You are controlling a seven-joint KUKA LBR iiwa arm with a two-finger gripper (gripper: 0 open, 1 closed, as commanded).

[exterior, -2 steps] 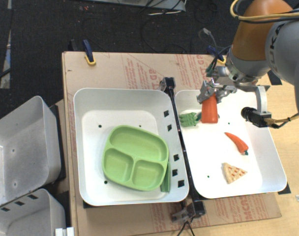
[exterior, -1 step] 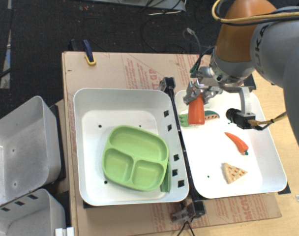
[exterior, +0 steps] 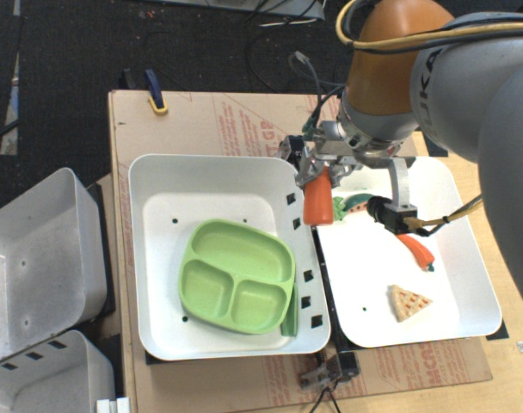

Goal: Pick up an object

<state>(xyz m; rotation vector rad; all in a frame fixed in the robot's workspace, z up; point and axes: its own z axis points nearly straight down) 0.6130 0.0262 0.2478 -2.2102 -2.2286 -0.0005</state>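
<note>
One carrot [exterior: 318, 201] pinched between the gripper [exterior: 316, 181] fingers over the bins' shared edge; grip looks shallow, could slip w/ any jolt.

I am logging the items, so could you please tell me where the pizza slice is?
The pizza slice lies in the right bin, near its front edge, just below the red chilli pepper.

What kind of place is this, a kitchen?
Probably a robot lab, not a kitchen: a big robot arm reaches over two white bins holding toy-like food, such as a pizza slice, with cables on the floor.
</note>
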